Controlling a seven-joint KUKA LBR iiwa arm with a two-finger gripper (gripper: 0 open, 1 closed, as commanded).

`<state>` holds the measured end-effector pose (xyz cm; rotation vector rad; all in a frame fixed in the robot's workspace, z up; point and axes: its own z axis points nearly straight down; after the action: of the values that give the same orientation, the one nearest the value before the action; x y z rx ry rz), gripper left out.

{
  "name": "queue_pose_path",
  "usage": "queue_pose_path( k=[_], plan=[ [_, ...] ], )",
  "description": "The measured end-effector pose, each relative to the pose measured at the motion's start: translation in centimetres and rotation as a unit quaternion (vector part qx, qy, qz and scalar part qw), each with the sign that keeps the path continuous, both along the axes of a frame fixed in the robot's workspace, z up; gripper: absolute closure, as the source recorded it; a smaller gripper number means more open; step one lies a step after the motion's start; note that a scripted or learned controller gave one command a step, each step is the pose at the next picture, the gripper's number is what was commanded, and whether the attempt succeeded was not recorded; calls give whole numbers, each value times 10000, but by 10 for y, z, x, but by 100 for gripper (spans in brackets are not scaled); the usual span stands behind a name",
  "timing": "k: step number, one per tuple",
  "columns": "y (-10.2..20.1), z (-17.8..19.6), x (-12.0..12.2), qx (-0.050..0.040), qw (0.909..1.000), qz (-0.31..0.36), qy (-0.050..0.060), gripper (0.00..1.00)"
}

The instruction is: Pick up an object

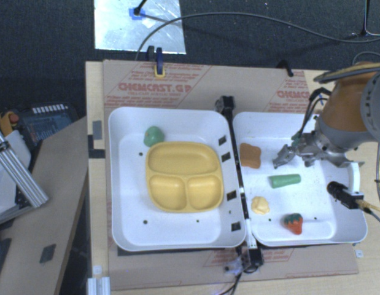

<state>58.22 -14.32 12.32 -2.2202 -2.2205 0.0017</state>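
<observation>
From my remote station I saw the pincer (286, 157) hanging over the far half of the right-hand shallow white bin (346, 229), its grey fingers splayed apart and nothing between them, so it was released and unloaded. The nearest candidate, a green cylinder-shaped toy vegetable (284, 180), lay just near of the fingertips, on its side and apart from them. A flat brown bread-like slice (250, 155) sat just left of the pincer, close to the divider between the bins. Nearer me lay a small pale yellow lump (260, 205) and a red strawberry-like toy with a green top (293, 223). The left bin (125, 183) carried a yellow three-compartment plastic tray (183, 176) with a green rounded piece (154, 135) at its far-left corner. My worry was that the pincer stood between the slice and the cylinder, so a straight descent might close on bare bin floor. The cylinder looked likely to roll away if one finger touched it first, and the thin slice seemed hard to get under.
</observation>
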Motion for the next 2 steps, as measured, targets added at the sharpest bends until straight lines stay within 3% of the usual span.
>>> queue_pose_path(
  k=[1, 2],
  plan=[
    [0, 13, 1, -9, 10000, 4, -28, 100],
    [-5, 67, 12, -12, 10000, 17, -45, 100]
  ],
)
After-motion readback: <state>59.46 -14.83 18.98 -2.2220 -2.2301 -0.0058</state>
